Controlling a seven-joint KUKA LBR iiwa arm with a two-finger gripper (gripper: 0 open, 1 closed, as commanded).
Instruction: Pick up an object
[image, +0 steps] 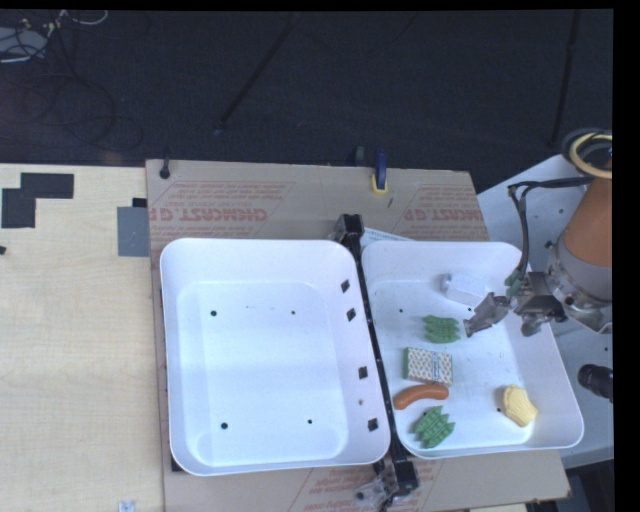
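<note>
White plastic forms two shallow bins side by side on a brown board that lies on the table (70, 330). The left bin (180, 270) shows only a few small dark dots on its floor. The right bin (400, 262) holds the loose things: a green leafy piece (439, 328) near the middle, a small checkered block (429, 365) just below it, an orange sausage (421, 395) touching or nearly touching that block's lower edge, a second green piece (434, 427) near the front rim, a yellow lump (518, 406) toward the front right, and a pale, washed-out object (461, 290) near the back, whose shape is too faint to make out against the white floor. The arm (592, 235) enters from the right and is cut off there, with only its orange band and part of the grey wrist in sight. Its gripper (484, 314) hangs over the right bin, just right of the upper green piece and close below the pale object. The jaws are small, dark and blurred at this slant; whether they are spread or pressed together cannot be told, and nothing can be seen between them. Red lettering on the board reads reversed and is partly covered by the bins.
</note>
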